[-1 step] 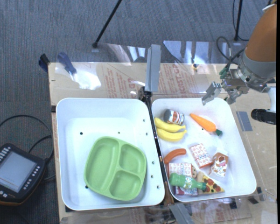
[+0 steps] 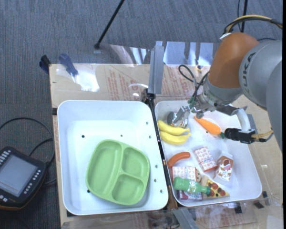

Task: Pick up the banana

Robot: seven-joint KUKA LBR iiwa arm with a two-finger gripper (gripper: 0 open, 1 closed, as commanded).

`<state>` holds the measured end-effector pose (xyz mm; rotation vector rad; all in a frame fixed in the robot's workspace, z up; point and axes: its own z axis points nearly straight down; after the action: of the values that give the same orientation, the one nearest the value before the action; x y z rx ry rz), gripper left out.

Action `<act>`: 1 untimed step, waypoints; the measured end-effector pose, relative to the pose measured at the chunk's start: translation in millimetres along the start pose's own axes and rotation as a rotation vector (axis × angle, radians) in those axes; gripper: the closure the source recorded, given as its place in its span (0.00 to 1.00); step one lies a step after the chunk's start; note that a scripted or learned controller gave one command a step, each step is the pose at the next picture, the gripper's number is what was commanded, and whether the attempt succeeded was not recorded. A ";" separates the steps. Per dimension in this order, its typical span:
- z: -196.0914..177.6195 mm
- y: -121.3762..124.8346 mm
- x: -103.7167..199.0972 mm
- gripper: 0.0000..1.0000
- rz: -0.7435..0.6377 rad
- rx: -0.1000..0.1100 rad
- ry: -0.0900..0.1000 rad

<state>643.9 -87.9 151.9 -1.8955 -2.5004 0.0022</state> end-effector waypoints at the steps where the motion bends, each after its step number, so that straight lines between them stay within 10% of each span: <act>1: 66.2 -64.0 10.9 0.00 -0.056 0.001 0.001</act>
<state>579.0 -94.6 85.9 -1.8237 -2.5516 0.0025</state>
